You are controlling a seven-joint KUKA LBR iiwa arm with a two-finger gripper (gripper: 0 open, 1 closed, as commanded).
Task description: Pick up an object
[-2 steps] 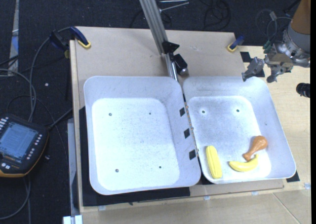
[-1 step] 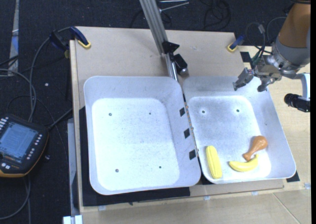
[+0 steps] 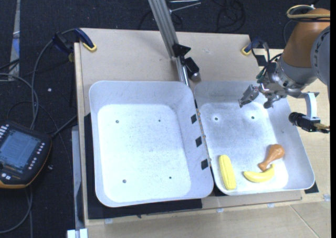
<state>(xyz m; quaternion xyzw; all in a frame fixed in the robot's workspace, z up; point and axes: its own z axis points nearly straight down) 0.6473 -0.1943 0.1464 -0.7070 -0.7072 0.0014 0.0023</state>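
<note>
Two shallow white bins are seen side by side on a pale wooden bench. The left bin is speckled with fine dark marks across its floor. The right bin holds three toy food items, all gathered in its near right part. A yellow corn cob is laid lengthwise near the bin's front edge. Just to its right a yellow banana is laid on its side, curved upward at the ends. A tan chicken drumstick is placed just above the banana, its thin end pointing down toward it and seemingly touching it.

The grey arm with its orange band is seen reaching in from the right, over the far right corner of the right bin. The gripper is held above the far part of that bin, well apart from the three items. Its two fingers are seen spread apart, with nothing between them.

A slanted metal rail runs from the top of the view down to the gap between the bins. Yellow-tipped clamps are fixed at the bench's far corners. A handheld control pendant is lying on the dark floor to the left, with cables trailing around it.
</note>
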